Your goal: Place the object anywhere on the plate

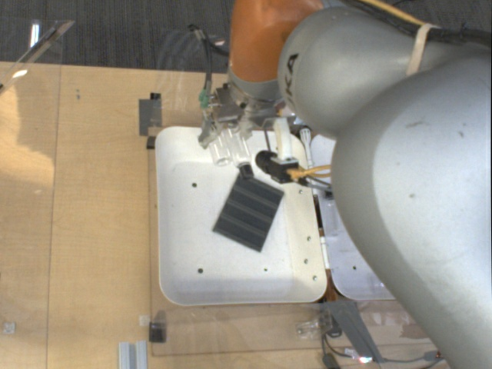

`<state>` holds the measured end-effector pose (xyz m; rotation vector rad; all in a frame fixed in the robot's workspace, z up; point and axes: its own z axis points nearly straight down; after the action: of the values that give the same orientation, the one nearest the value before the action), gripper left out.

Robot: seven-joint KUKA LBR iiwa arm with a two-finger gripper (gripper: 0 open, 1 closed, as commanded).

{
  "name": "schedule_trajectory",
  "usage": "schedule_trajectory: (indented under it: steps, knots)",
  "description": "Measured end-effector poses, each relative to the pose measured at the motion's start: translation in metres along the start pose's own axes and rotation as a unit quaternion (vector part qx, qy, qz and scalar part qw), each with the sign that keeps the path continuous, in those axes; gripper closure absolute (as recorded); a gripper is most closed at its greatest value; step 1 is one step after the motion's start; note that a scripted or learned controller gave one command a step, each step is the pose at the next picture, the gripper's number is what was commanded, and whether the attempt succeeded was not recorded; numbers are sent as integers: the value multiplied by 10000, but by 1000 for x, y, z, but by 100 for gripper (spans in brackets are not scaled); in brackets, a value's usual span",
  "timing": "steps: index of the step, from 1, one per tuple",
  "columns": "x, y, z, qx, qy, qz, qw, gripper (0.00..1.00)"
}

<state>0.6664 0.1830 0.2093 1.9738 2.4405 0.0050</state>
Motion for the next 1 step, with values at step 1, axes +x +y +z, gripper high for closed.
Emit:
schedule_trajectory:
  steps: [1]
  knots:
    - [27,9,-68,-30,-1,-2256,9742,100]
